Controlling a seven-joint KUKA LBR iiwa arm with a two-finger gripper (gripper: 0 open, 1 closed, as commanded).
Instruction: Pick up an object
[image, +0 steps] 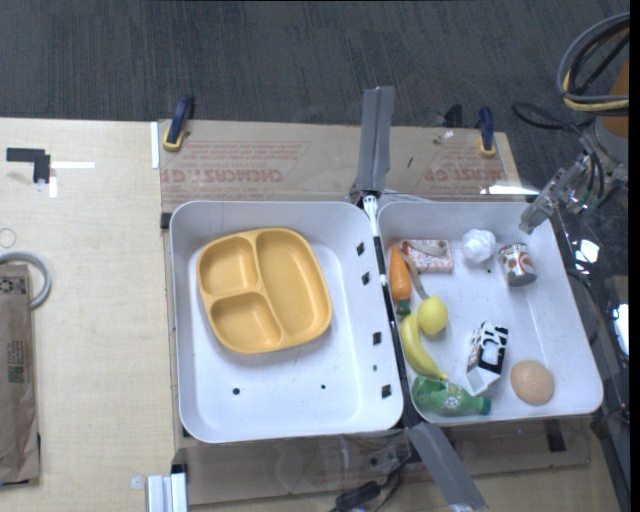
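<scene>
Objects are scattered in the right bin at lower right of the frame; a banana lies with its long axis running top to bottom, curving rightward at its lower end, beside a lemon. The gripper is seen at the bin's upper right corner.

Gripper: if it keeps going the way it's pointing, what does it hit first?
The gripper points down-left over the right bin's far right corner. Likely first contact is the small can, though depth is unclear and it could meet bin floor short of it.
</scene>
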